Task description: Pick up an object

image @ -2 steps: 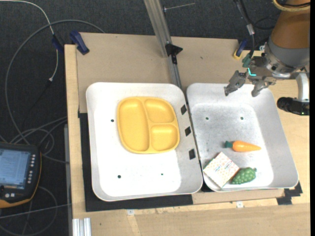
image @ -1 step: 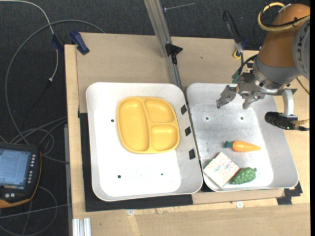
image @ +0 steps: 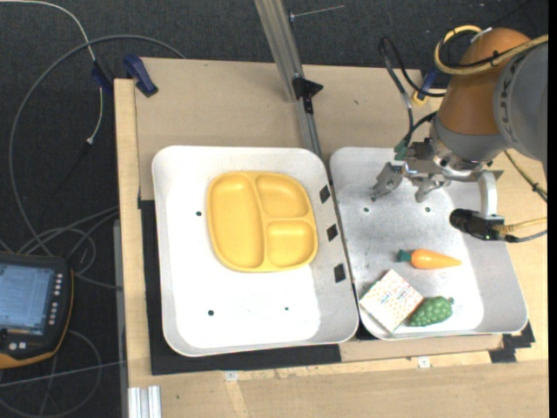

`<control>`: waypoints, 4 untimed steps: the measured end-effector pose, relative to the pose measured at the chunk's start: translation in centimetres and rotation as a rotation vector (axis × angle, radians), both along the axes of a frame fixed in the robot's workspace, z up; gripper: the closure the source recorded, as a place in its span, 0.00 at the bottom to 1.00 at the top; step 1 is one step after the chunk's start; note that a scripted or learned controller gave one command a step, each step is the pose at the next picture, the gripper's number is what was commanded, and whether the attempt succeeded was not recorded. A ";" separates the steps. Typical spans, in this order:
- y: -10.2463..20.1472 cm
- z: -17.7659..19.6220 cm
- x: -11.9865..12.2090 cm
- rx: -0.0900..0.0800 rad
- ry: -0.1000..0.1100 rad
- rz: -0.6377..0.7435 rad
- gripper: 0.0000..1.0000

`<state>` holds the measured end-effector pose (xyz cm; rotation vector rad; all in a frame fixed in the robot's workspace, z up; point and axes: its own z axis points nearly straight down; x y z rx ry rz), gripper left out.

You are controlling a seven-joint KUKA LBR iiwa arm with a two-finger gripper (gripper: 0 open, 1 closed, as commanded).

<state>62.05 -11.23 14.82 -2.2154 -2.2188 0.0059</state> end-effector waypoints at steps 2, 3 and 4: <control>0.1 -3.8 0.1 0.000 -0.007 -0.001 1.00; -0.4 2.1 -0.4 -0.003 -0.014 -0.002 1.00; -0.4 7.6 -0.2 -0.003 -0.015 0.000 1.00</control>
